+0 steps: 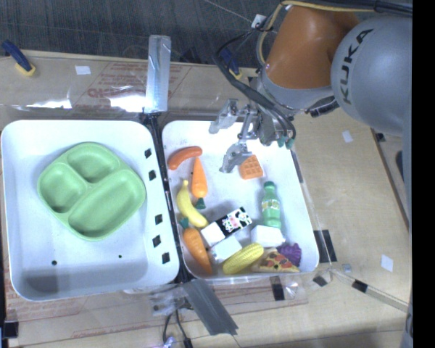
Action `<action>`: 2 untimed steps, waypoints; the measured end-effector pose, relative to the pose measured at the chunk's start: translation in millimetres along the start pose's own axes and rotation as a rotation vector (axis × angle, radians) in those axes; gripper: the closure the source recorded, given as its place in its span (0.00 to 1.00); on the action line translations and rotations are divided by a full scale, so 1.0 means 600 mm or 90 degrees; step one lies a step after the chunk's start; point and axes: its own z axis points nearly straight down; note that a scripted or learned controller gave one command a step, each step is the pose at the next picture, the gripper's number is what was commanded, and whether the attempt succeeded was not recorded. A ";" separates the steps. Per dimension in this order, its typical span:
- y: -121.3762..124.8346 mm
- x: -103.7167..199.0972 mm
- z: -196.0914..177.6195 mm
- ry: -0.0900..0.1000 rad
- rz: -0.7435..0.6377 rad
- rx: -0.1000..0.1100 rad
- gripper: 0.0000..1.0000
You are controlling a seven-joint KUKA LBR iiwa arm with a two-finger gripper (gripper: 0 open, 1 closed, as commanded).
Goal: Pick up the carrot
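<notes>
Carrot [199,180] lies in the right bin [304,216], just under a sausage [184,156] and beside a banana [188,207]. Jaws [235,158] hang released and empty near a waffle [251,167], apart from the carrot, probably lining up.

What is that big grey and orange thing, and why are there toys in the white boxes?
That is a robot arm, photographed by a camera fixed above the bench, looking down at a slant. At its end is a gripper for grabbing things, hanging above the right bin. I can't see anything held in it. That bin holds toy food: a carrot, a sausage, a banana, a waffle, a green bottle, corn and purple grapes. A second carrot-like piece lies near the front. The left bin holds a green divided plate. The robot's job is picking up the carrot.
</notes>
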 end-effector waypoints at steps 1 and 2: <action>0.018 0.019 0.243 0.008 -0.080 -0.003 0.00; 0.019 0.011 0.214 -0.001 -0.084 -0.001 1.00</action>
